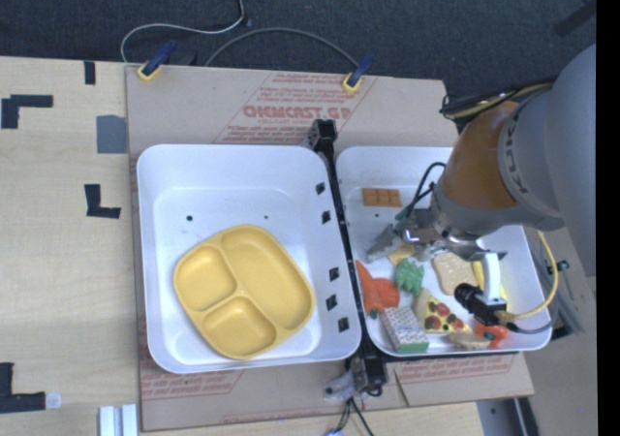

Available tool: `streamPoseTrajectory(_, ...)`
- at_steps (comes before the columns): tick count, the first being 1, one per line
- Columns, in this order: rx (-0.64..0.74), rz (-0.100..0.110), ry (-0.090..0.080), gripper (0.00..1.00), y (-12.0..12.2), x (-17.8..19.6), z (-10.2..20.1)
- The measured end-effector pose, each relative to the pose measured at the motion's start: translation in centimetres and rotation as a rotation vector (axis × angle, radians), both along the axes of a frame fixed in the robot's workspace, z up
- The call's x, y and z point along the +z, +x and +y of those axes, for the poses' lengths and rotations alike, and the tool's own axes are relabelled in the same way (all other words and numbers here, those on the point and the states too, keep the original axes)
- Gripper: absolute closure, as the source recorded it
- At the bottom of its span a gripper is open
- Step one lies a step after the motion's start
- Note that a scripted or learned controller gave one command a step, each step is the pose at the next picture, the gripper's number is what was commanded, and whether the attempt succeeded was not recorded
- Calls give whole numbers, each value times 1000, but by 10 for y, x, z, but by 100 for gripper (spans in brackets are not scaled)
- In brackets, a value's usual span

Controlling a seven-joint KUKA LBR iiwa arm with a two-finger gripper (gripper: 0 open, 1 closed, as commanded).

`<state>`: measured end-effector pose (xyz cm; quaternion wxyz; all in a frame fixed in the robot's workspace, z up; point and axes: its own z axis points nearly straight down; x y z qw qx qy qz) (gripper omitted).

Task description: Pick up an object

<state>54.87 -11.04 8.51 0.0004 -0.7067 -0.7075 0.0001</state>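
My gripper [399,240] hangs low over the middle of the right bin [358,172], under the grey arm with its orange band. Its fingers [381,246] look spread, with nothing visible between them. Just below it lie a green toy [410,277] and an orange-red carrot-like piece [376,289]. A pale bread-like slice [451,271] sits to the right, and a pizza slice [444,316] and a grey-green block [404,327] lie near the front wall. A brown waffle piece [381,198] rests at the back left of the bin.
The left bin [160,172] holds a yellow divided plate [242,291]. A black divider [334,231] runs between the bins. Cardboard lies under both bins, clipped at the back. A yellow cable [542,303] loops at the right bin's front right corner.
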Motion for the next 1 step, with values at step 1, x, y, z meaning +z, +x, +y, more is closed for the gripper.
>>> streamPoseTrajectory(1, -2, -4, -2, 0, -54, 1, 1)
